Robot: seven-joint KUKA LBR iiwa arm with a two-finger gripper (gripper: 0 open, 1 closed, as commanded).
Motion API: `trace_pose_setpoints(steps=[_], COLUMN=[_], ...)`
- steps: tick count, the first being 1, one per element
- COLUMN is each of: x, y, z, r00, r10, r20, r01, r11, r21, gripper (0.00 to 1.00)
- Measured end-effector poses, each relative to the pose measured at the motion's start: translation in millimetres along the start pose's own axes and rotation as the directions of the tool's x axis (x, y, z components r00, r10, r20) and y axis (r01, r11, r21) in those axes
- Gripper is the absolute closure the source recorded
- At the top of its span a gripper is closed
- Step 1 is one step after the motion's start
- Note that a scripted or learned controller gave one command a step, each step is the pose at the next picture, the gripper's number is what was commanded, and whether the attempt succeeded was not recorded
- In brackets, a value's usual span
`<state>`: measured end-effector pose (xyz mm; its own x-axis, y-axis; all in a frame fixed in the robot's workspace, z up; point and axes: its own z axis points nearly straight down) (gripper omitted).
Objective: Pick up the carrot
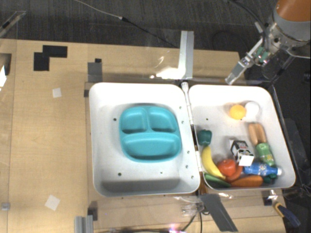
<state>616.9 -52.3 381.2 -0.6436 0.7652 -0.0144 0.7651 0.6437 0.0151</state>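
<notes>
The carrot is an orange-red stick lying flat along the front wall of the right bin. A red tomato sits just to its left and a blue bottle lies right behind it. My gripper hangs well above and behind the right bin's far rim, far from the carrot. It slants down to the left from the orange-banded wrist, and I see nothing in it.
The right bin also holds a banana, a teal cup, a yellow ball, a brown roll, a green bottle and a black-and-white cube. A teal divided plate lies in the left bin.
</notes>
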Motion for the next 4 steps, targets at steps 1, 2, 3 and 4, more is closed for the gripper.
trace_pose_setpoints(steps=[1, 2, 3, 4], x=[22.7, 14.6, 69.5, 69.2], y=[8.1, 5.0, 31.8, -0.2], z=[181.4, 24.5, 171.3, -29.7], r00=[0.997, 0.993, 0.990, 0.998], r10=[0.079, 0.114, 0.141, 0.070], r20=[-0.015, -0.001, -0.015, -0.002], r01=[-0.078, -0.114, -0.140, -0.070], r11=[0.997, 0.993, 0.990, 0.998], r21=[0.018, 0.001, 0.020, -0.001], gripper=[0.00, 0.00, 0.00, 0.00])
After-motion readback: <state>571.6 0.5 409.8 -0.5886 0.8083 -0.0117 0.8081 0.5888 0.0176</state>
